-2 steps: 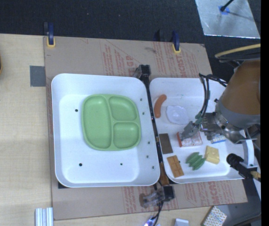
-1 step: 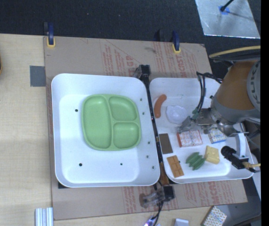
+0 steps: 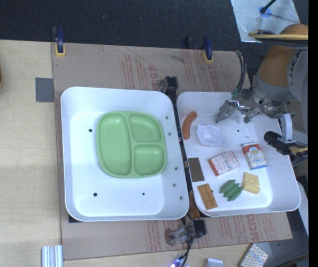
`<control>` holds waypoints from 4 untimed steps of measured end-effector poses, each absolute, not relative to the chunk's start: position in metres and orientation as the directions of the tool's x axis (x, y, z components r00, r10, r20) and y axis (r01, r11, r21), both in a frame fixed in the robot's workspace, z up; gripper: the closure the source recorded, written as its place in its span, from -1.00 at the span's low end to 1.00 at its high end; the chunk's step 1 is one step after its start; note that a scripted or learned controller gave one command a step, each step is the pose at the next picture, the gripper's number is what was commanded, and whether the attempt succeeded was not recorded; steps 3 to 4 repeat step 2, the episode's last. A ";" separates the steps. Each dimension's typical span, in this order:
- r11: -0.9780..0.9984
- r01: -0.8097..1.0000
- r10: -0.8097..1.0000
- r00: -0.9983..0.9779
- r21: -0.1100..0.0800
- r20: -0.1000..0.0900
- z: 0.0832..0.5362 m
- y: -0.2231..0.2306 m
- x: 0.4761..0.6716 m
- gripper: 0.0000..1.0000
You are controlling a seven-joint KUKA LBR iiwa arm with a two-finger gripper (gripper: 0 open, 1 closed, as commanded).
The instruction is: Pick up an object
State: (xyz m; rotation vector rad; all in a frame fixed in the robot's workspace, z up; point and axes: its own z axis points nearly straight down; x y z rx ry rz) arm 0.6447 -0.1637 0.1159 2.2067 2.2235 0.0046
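From the overhead camera, I am reaching in from the right, and my gripper [image 3: 234, 112] hangs over the far part of the right bin [image 3: 292, 196], its two fingers pointing down and spread apart with nothing between them. I judge I am parked here because everything worth picking lies in this bin, so I need only drop and close.

Nearest me, just on the near side of my jaws and a little left, sits a crumpled clear wrapper [image 3: 209, 134]. Further left, by the bin's left wall, lies a sausage [image 3: 188, 124]. Well toward the near side are two small red-and-white packets [image 3: 224, 163] and [image 3: 254, 155], a yellow cheese wedge [image 3: 251, 183], a green pea pod [image 3: 231, 189], a cracker [image 3: 206, 196] and a dark brown bar [image 3: 195, 169]. They lie loose and mostly apart, which leaves room for my fingers around any one.

The left bin [image 3: 75, 149], well away from my jaws, holds a green divided plate [image 3: 131, 143] flat in its middle.

My jaws are released, touching nothing I can make out.
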 end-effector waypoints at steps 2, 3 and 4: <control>0.004 1.000 1.000 -0.004 -0.006 0.000 0.102 -0.127 0.550 1.00; 0.004 1.000 1.000 -0.004 -0.006 0.000 0.102 -0.127 0.550 1.00; 0.004 1.000 1.000 -0.004 -0.006 0.000 0.102 -0.127 0.550 1.00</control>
